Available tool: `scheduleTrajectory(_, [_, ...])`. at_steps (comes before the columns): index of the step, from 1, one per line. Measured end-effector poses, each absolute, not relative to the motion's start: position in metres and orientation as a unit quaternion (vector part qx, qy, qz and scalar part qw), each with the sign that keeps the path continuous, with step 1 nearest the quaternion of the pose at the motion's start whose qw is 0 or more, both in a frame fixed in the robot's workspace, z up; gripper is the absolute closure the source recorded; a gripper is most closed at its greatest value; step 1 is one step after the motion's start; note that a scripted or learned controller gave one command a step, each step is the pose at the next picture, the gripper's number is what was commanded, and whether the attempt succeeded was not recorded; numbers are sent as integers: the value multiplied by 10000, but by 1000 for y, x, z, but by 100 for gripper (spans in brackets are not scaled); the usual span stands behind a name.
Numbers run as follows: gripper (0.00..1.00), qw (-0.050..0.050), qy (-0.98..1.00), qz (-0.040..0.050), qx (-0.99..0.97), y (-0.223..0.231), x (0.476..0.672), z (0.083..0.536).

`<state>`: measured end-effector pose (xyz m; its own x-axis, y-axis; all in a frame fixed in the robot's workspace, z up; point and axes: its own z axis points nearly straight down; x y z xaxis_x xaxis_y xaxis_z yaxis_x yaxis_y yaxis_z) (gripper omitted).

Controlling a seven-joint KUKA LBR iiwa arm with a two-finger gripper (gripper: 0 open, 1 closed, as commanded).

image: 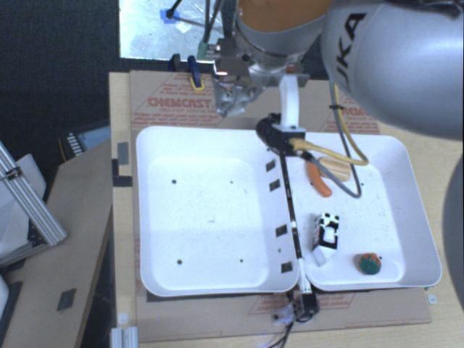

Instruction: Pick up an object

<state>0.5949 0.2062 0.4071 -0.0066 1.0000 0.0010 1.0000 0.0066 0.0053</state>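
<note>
The small orange carrot-shaped piece (319,181) looks like the handiest target. It lies on the floor of the right shallow white bin (388,205), towards the back and near the wall shared with its neighbour. The tool (230,101) hangs well apart from it, up over the printed brown cardboard sheet (174,100) behind the back rim of the left shallow white bin (210,216). From where I stand I cannot tell whether it is set wide or narrow.

To do this well, I'd say the arm has to carry the tool across the dividing wall and line it up across the orange piece's narrow width, not along its length. It should then come straight down so the piece isn't nudged aside. The piece lies at a slant, so the wrist probably needs a turn to match.

A loop of grey cable (353,183) from the arm hangs just beside the orange piece and could snag or block the descent. Nearer the front lie a black-and-white blocky toy (328,232) and a round green-and-orange lump (370,264). Both sit apart from the orange piece, so they shouldn't interfere. The black strip with clips (290,209) between the bins is the other edge to stay clear of. Both bins rest on the cardboard over the pale table (87,194).
</note>
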Motion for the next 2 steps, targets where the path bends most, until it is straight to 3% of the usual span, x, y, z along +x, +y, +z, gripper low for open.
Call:
scheduleTrajectory(1, [100,10,7094,25,7048,236,607,425])
scheduleTrajectory(2, [100,-9,7084,-15,7058,234,585,375])
